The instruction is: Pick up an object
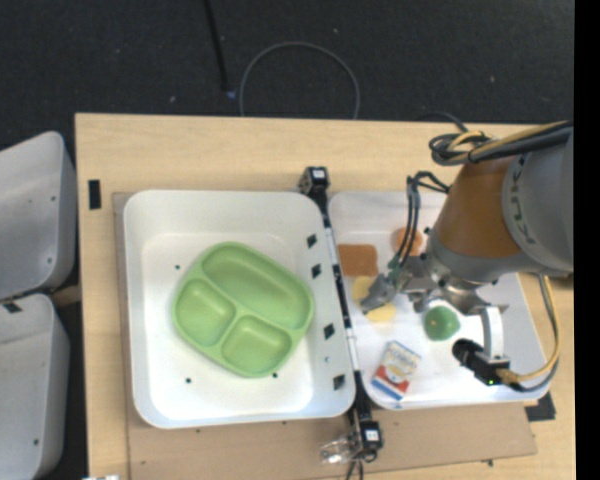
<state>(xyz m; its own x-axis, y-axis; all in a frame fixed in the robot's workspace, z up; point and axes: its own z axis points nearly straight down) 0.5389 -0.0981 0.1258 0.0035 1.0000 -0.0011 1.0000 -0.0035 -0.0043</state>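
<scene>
Lying in the left bin [150,388], centre-left of the frame: a green divided plate [242,308]. Sitting in the right bin [440,396], right of centre: a brown block [357,259], a yellow piece [373,301] just below it, a small orange thing [408,238] further up, a green ball [441,323] and a red-and-white carton [395,370] lower down. Hovering over the yellow piece: the arm [490,218] with its gripper [388,286]; state of the jaws — cannot tell. Resting on the wooden surface [100,148]: both bins.
</scene>
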